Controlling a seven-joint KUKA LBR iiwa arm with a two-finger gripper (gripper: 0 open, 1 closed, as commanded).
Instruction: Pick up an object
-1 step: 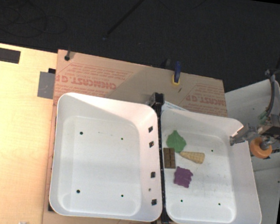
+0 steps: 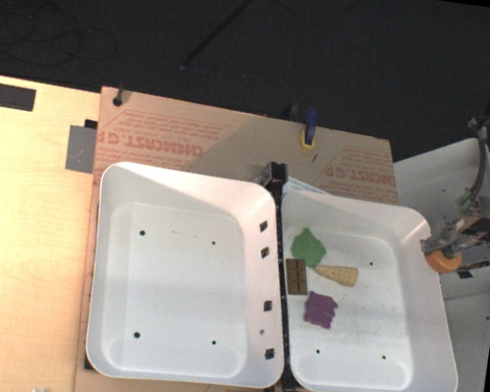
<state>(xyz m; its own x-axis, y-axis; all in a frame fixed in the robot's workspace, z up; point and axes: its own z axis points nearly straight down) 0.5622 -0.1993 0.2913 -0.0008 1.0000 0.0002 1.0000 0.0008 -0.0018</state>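
- White plastic forms two shallow bins side by side on a cardboard sheet, seen from above at a slant.
- At the far right edge of the view, the robot's gripper sits just outside the right bin's upper right corner, over the pale surface beside it.
- The gripper is small and partly cut off by the frame, so I cannot tell how it stands or whether anything is in it.
- An orange patch shows just below the gripper; what it is cannot be made out.
- Four small objects lie well to the gripper's left, clustered in the right bin's left half, near the wall it shares with the left bin.
- Nearest the gripper is a tan cone-shaped piece, lying on its side with its narrow end pointing away from the gripper.
- A green lump lies beyond the cone, farther left and slightly higher in the view.
- A dark brown flat block lies farthest from the gripper, just beside the shared wall and below the green lump.
- A purple lump lies below the cone, left of the gripper and lower in the view.
- All four objects rest on the bin floor, apart from the gripper.
- A light wooden bench top extends beyond the left bin, on the side farthest from the gripper.
- A blue and yellow clamp holds the cardboard's top edge, up and to the left of the gripper.
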